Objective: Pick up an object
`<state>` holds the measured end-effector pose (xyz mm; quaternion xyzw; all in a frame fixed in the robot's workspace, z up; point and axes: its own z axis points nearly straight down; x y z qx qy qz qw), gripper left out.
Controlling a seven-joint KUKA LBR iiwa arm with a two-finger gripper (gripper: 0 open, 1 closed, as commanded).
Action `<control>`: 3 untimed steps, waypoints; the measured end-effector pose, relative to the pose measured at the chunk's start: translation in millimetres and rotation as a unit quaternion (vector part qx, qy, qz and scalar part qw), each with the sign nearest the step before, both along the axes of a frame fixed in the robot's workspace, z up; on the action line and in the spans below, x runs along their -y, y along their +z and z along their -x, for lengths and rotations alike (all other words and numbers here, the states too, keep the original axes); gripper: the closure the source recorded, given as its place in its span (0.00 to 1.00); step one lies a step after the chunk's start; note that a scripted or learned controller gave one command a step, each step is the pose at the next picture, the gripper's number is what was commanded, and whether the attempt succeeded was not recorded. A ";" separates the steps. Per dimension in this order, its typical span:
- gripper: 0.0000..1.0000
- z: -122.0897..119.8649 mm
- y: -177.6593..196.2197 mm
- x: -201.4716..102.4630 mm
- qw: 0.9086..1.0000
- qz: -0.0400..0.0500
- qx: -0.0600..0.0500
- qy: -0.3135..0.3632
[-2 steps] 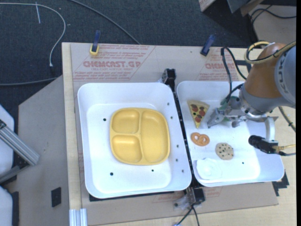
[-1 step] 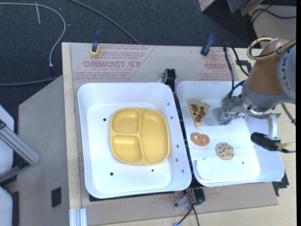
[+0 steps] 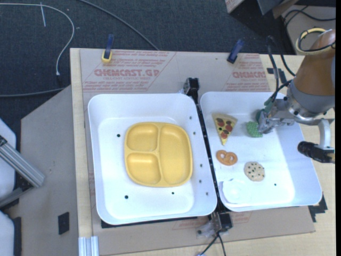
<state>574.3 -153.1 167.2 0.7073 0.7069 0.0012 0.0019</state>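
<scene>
A: Where is the gripper (image 3: pixel 265 122) right now?

B: Low over the right bin (image 3: pixel 298 196), at about one o'clock within it. The arm (image 3: pixel 314 79) comes in from three o'clock.

A: And the nearest thing to pick?

B: A small green toy (image 3: pixel 253 129), possibly broccoli. It sits just at the gripper's nine o'clock, touching it or nearly so.

A: Is it caught between the fingers?

B: I cannot tell; they blur into the green piece, so apart or together is unclear.

A: Other candidates?

B: The pizza slice (image 3: pixel 224 127) lies farther toward nine o'clock, its long axis running twelve to six, tip down. The pretzel (image 3: pixel 227 157) and cookie (image 3: pixel 254 170) sit toward seven and six o'clock.

A: The left bin (image 3: pixel 101 143)?

B: It holds a yellow divided plate (image 3: pixel 159 153), well apart.

A: So the move?

B: Probably a slight shift toward nine o'clock.
</scene>
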 end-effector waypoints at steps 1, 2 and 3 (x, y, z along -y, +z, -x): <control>1.00 -1.5 54.2 0.0 1.000 0.000 0.001 0.001; 1.00 -2.4 66.1 -56.2 1.000 -0.001 0.000 0.004; 1.00 -8.4 72.9 -116.0 1.000 -0.001 -0.001 0.004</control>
